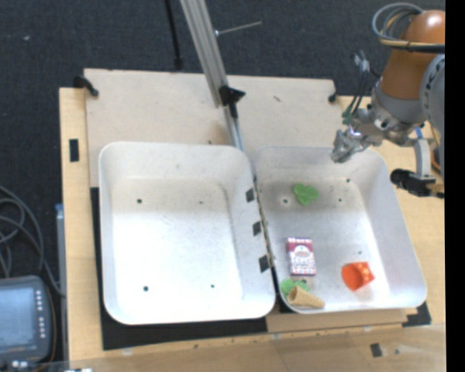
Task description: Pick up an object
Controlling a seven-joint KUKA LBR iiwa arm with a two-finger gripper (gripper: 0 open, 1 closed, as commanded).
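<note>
The right bin [387, 208] holds four small objects. A green lump [304, 194] lies near its back middle. A dark red box with a white label [301, 256] lies flat toward the front. An orange cup-like piece [357, 275] sits at the front right. A tan cone with a green bit [302, 294] rests at the front rim. My gripper [342, 149] hangs over the back edge of the right bin, to the right of and behind the green lump, apart from every object. Nothing shows between its tips.
The left bin [178, 231] stands beside the right one. A slanted aluminium post [209, 53] rises from the back between the bins. Black clips [258, 227] line the shared rim. A pendant [15, 320] lies at the lower left, off the bench.
</note>
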